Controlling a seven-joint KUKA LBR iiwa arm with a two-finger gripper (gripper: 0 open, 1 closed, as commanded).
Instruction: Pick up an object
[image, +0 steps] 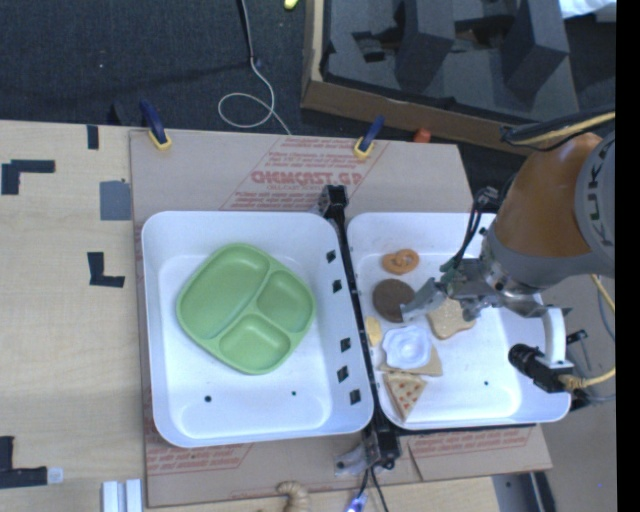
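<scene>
Hiding toast slice (449, 320): hand (432, 296).

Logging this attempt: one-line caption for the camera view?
Gripper over right bin beside brown disc; green tray in left bin.

Red print "CHEMCAST GP" on brown cardboard sheet (300, 175) under bins, at 12 o'clock; smaller lines below it too blurred to read.
</scene>
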